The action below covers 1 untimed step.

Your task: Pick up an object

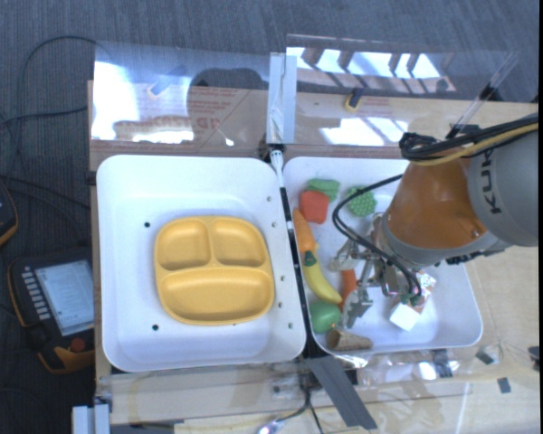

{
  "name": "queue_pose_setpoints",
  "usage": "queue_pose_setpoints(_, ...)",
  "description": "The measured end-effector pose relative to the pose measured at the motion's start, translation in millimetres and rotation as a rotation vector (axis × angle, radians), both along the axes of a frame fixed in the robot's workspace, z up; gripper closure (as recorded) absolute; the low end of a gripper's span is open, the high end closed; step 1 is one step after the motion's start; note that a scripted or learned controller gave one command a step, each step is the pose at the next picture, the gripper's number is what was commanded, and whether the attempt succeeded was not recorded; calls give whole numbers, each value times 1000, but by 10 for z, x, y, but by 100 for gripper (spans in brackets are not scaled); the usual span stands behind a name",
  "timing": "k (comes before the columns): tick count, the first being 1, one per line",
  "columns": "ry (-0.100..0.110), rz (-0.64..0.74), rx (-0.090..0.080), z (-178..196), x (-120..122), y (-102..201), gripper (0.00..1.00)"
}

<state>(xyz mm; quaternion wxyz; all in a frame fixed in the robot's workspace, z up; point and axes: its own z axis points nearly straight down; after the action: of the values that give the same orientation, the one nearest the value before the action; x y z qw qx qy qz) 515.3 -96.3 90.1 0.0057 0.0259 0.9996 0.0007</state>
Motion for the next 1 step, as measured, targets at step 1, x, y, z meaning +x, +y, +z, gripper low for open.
queue_pose_setpoints(1,-7,-274,-4,7,-112,-49,0)
